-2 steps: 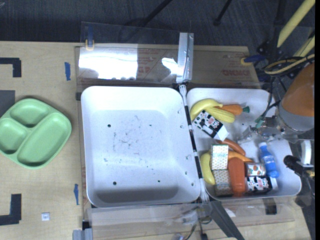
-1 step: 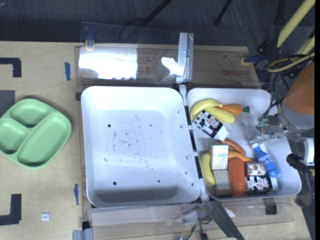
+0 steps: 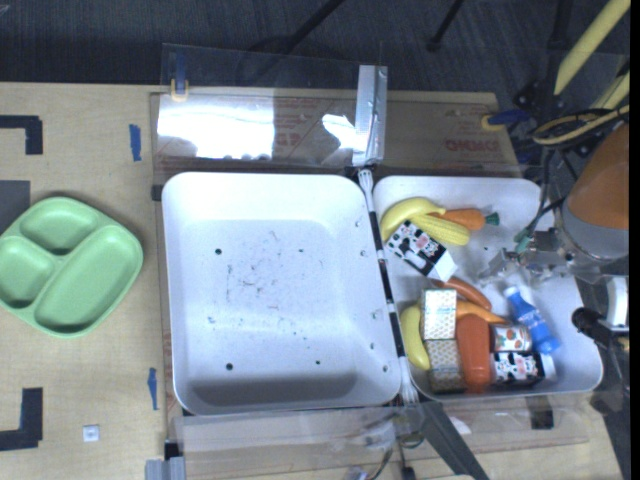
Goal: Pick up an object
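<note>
We read the pick as not started: everything sits in the right bin [image 3: 575, 268], nothing lifted. The hand [image 3: 520, 253] hovers over that bin's upper right; we can't tell if it's released or clenched. Likely nearest target, the blue bottle [image 3: 528, 323], lies flat just below it, long axis diagonal, running upper-left to lower-right. Descent, grasp and lift all remain.

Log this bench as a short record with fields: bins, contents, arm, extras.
left bin: white, scuffed floor showing
right bin: white, holds the clutter
contents: banana, carrot, cow-print carton, blue bottle, orange sausage-shaped toy
arm: at right edge, above right bin
extras: green divided plate left of the bins
</note>
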Robot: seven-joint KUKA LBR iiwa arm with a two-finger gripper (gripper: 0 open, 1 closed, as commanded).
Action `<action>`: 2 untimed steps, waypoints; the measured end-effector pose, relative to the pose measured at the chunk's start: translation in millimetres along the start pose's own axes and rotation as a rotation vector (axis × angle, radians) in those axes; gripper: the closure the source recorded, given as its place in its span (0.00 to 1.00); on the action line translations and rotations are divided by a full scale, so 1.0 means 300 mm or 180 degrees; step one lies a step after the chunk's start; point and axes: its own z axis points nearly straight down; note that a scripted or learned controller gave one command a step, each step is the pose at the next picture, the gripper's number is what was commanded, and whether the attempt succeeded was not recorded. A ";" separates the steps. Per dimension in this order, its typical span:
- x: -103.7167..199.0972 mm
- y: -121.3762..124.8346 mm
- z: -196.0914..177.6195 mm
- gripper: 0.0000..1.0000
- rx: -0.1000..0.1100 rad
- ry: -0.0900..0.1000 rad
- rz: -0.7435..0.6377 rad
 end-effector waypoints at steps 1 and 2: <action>-0.002 0.002 -0.034 1.00 -0.0008 -0.0007 -0.0002; -0.002 0.002 -0.033 0.00 -0.0007 -0.0006 -0.0002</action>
